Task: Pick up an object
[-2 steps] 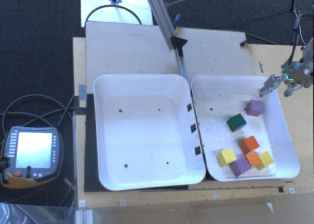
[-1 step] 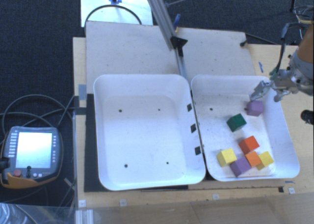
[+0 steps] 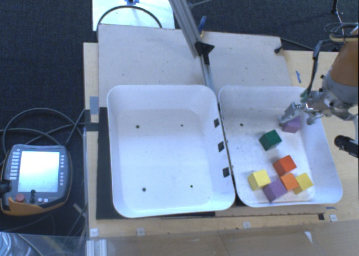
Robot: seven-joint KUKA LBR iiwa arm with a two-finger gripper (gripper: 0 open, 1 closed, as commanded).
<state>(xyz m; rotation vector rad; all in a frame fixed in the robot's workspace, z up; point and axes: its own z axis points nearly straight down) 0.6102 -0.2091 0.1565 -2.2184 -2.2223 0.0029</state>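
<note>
My gripper (image 3: 293, 118) hangs over the back right part of the right bin (image 3: 242, 110), reaching in from the right. A pale purple block (image 3: 291, 126) sits between its fingertips, and the fingers are shut on it. A green cube (image 3: 270, 139) lies just in front of it on the bin floor. Nearer the front, packed close together, are two orange cubes (image 3: 285, 165) (image 3: 289, 181), two yellow cubes (image 3: 259, 179) (image 3: 303, 182) and a darker purple cube (image 3: 274, 188).
The left bin (image 3: 162, 137) adjoins the right one along a shared wall. A slanted metal pole (image 3: 182, 10) crosses the back of the bench. A teach pendant (image 3: 35, 179) with cables lies on the floor at far left.
</note>
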